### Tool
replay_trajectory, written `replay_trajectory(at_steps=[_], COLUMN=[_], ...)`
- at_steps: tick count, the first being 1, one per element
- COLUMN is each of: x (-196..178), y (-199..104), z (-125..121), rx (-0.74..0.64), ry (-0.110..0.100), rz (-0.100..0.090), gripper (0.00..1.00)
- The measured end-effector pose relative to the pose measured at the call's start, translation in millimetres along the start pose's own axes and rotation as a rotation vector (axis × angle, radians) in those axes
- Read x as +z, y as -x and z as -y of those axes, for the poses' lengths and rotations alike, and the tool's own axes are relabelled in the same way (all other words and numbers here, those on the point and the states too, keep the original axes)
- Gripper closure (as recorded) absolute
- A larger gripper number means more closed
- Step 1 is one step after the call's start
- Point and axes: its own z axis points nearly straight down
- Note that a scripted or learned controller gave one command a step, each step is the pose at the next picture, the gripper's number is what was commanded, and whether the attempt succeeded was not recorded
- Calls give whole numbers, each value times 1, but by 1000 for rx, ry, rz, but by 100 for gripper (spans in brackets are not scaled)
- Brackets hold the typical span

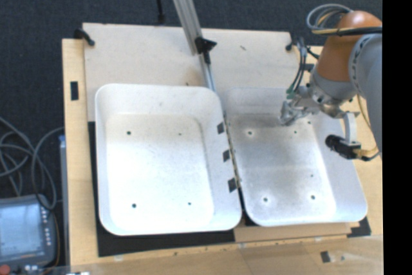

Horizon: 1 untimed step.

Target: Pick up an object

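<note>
Nearest, the right bin (335, 203) lies below the claw (288, 114); no object visible, claw's opening unclear.

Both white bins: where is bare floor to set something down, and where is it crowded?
The left bin has bare floor from rim to rim. In the right bin the floor is bare toward its near rim. Its far right corner is crowded: the gripper hangs there.

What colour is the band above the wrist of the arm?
Orange; the band shows best in the camera view, above the right bin.
</note>
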Motion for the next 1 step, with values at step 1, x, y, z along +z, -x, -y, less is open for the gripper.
replay_trajectory(at_steps=[1], x=[-65], y=[0], z=[1], rx=[0], ry=[3], rz=[-3], gripper=[100])
